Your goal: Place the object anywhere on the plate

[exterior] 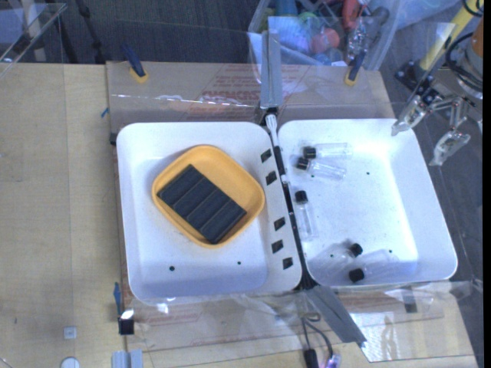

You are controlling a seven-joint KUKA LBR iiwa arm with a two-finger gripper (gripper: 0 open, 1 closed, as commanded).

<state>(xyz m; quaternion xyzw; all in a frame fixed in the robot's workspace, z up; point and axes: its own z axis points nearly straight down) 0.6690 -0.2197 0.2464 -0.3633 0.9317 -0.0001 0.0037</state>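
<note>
Left bin (138, 205): holds one yellow plate (245, 186), roughly square with rounded corners, set at a tilt near the bin's middle. A dark ribbed pad (201, 200) lies on the plate and covers most of its floor. Nothing else rests on the plate, so the task is judged not yet done.

Divider (278, 198): the two bins meet here, with a row of small black tabs along the seam.

Right bin (406, 205): holds several clear vials with black caps, hard to count against the white floor.
- Two vials (326, 159) near the top left of this bin, lying just beside each other.
- One vial (303, 213) lying along the left wall, close to the divider.
- Two vials (360, 263) near the front edge, caps dark, bodies nearly lost against the white.
Which of these is the task's object cannot be told; all lie in the right bin, well apart from the plate.

Gripper (427, 133): above the top right corner of the right bin, fingers spread apart, nothing between them.

Step in hand, as judged: the approach, before any pick. The next move calls for coming down over one vial, closing across its narrow body rather than along its length, then carrying it over the divider to the plate. The vials are round and smooth and may roll or slip.
</note>
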